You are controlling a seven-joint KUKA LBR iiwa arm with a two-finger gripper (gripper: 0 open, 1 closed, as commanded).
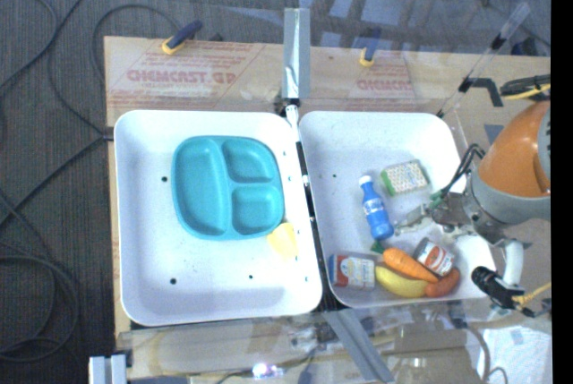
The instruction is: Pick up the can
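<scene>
I take the can (435, 258) as my landmark; it lies untouched in the right bin (358, 133), so nothing is lifted and the whole pick is left to do; just nearer than it, banana (400, 282) and carrot (406, 264) crowd its side; my gripper (445, 214) hangs just beyond it, though whether it has closed on anything I cannot tell; farther off, the blue bottle (376, 210).

Two bins sit side by side on the desk (134, 78). The left bin (143, 284) holds a tray (228, 187) with a lemon (283, 240) at its near right corner. In the right bin (349, 140), a box (404, 177) lies behind a bottle (376, 209); along the near edge lie a carton (353, 270), banana (399, 283), carrot (407, 264) and can (435, 258).
</scene>
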